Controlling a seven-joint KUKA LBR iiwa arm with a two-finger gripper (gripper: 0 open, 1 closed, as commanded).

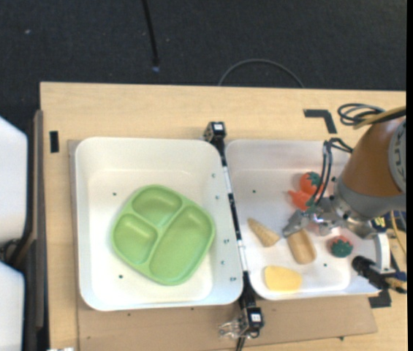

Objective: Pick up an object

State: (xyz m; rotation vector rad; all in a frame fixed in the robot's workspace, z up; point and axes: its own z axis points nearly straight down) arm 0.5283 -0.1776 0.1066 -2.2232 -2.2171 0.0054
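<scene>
A pale yellow, wedge-shaped foam piece (pixel 283 278) lies nearest, against the near wall of the right-hand shallow white plastic bin (pixel 264 156). Just beyond it sits a tan, rounded bread-roll-like object (pixel 302 247) with a matte surface, and to its left a smaller beige cone-shaped piece (pixel 264 233), the two apart by a narrow strip of bare bin floor. To the right, near the bin's right side, rests a small dark green knobbly object (pixel 340 247). Farther back lies an orange-red, carrot-like toy with a green tip (pixel 305 187).

The grey arm with its smooth orange band (pixel 370 163) reaches in from the right, low over the bin. Its metal two-finger gripper (pixel 302 222) hangs just above the far end of the tan roll, with one shiny finger (pixel 292 225) angled down to the left; whether the jaws are spread or closed, and whether they grip anything, I cannot tell.

The left-hand white bin (pixel 89 196) holds a glossy light green plastic plate with three compartments (pixel 163 233), set near the centre with open floor around it, widest on the far side. Both bins rest on a pale wooden bench top (pixel 133 108), its edges squared. The right bin's far-left corner offers the widest free space.
</scene>
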